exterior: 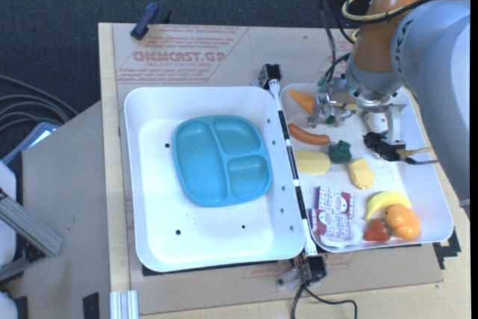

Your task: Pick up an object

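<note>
Carrot [302,99], a small toy, lies at the right bin's [441,214] upper left, just beside the gripper [329,110]; whether that tool is released or clenched cannot be told. Likely light, stiff and smooth, it seems best pinched across its middle. Below lie a sausage [308,135], then a yellow block [311,161].

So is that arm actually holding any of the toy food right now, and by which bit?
It cannot be told. The gripper hangs low over the right bin, between the carrot and the hot dog, with nothing visibly between its fingers.
</note>
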`<action>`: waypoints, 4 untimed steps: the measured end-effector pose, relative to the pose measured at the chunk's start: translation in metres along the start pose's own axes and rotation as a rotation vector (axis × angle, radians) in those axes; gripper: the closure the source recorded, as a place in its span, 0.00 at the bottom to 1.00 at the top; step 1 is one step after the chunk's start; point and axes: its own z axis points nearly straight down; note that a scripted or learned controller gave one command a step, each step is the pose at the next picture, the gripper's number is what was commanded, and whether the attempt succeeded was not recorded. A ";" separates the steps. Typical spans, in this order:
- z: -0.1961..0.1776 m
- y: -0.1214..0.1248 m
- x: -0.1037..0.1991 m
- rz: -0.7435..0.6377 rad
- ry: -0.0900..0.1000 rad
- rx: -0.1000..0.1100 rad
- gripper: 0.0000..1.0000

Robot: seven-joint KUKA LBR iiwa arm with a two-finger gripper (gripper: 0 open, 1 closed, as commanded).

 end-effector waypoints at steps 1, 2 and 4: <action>-0.096 0.004 0.032 -0.001 0.002 -0.030 1.00; -0.095 0.004 0.032 0.000 0.002 -0.028 0.00; 0.005 0.006 0.005 0.001 0.002 -0.027 0.00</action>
